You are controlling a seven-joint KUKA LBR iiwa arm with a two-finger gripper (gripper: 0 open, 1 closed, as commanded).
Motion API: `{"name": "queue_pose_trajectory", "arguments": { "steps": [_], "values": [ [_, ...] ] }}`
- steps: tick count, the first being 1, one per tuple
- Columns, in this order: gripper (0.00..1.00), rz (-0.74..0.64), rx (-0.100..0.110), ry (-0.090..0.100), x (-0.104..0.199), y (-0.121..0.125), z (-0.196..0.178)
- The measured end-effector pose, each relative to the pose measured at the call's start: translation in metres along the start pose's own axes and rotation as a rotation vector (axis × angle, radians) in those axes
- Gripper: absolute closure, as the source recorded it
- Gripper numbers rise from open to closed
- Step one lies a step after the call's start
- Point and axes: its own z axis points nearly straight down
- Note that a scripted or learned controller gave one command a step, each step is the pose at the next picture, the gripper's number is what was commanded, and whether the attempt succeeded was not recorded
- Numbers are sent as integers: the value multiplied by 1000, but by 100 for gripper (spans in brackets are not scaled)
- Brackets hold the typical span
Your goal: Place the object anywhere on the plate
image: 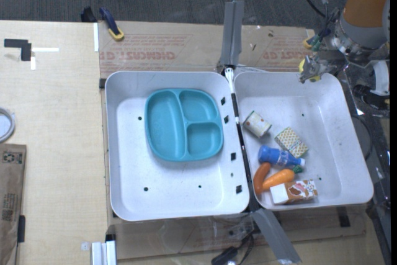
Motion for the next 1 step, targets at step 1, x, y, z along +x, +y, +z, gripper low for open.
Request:
{"name": "queue_pose_trajectory", "arguments": {
  "steps": [1],
  "values": [
    [100, -188, 2, 1, 75, -25, 25]
  ]
}}
